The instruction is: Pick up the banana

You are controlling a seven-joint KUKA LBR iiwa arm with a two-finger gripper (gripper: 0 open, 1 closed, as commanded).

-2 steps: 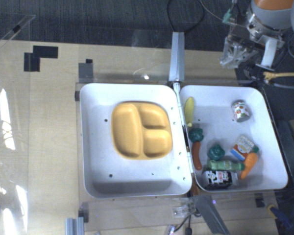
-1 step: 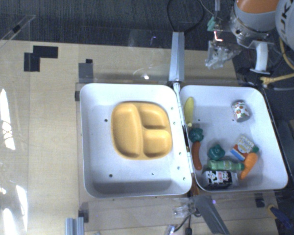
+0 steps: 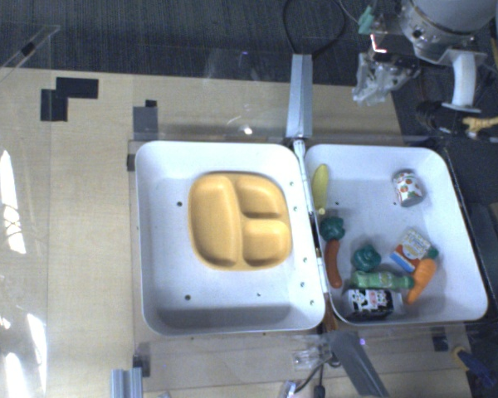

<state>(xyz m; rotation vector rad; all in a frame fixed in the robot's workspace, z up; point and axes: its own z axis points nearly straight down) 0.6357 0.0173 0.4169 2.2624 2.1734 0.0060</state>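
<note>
Reaching down for the banana (image 3: pixel 320 187), you risk a miss: it lies tight against the left wall of the right bin (image 3: pixel 456 222), its near tip touching a green toy (image 3: pixel 332 227), so a finger could hit wall or toy. It looks small, yellow, slim, lengthwise near-to-far. Farther off, the gripper (image 3: pixel 373 85) hangs beyond the bins, holding nothing; its opening you cannot tell.

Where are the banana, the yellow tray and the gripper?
banana (image 3: pixel 320 186): camera view, middle of its yellow body.
yellow tray (image 3: pixel 237 220): camera view, divider between its compartments.
gripper (image 3: pixel 372 89): camera view, at its fingertips.
</note>
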